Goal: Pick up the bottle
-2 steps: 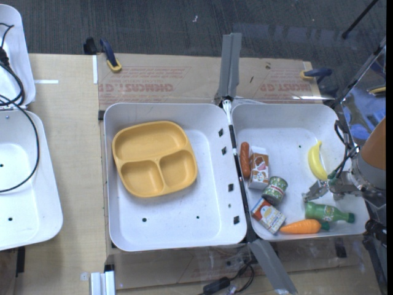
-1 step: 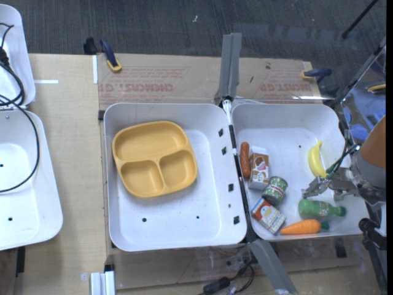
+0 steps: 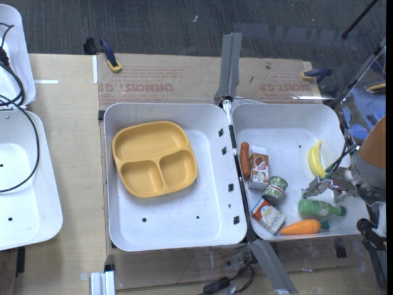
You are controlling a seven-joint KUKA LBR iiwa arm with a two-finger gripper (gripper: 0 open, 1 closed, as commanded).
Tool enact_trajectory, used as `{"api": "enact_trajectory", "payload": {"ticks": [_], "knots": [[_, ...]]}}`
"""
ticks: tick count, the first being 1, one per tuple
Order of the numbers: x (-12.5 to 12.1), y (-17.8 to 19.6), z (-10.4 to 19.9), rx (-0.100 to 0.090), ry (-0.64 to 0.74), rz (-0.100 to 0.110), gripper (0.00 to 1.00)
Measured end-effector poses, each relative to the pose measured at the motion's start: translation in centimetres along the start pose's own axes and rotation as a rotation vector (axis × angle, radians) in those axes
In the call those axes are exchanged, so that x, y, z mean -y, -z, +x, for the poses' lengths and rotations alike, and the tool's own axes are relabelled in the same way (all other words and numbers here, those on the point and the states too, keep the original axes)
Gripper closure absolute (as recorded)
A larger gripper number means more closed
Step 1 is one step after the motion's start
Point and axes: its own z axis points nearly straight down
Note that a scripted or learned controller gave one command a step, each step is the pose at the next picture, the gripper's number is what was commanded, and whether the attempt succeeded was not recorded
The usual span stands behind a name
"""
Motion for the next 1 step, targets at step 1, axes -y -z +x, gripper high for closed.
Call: {"api": "enact_trajectory", "payload": {"ticks": [1], "knots": [[0.02,0.81,-0.27,0.006,-0.005,0.0,1.0]]}}
